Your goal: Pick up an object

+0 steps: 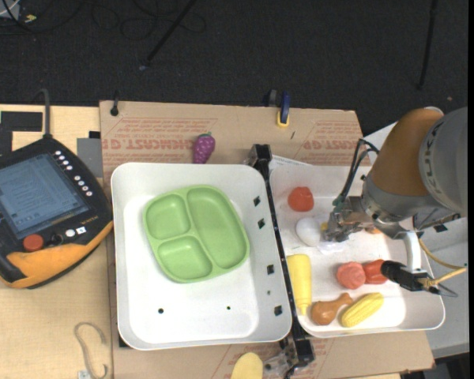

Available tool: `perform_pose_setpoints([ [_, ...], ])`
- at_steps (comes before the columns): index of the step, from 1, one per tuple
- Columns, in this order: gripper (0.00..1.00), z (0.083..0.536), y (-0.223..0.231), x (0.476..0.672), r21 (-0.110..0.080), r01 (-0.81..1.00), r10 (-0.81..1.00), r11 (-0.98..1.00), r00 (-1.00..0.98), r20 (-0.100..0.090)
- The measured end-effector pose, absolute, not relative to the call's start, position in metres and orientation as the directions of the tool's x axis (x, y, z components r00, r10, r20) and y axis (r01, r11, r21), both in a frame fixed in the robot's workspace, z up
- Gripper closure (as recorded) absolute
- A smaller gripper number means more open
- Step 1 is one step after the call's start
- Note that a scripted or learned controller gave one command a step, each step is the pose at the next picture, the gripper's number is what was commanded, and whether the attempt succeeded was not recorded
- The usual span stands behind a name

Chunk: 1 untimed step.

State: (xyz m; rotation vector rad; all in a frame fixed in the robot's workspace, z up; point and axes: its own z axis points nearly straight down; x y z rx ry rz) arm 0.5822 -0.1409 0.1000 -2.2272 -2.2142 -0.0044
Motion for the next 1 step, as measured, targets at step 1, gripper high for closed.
perform_pose_setpoints([
  [1,1.00,0.1583,-0.1525,0.5832,0.002,1.000,1.000,-0.011,0.011,-0.001],
])
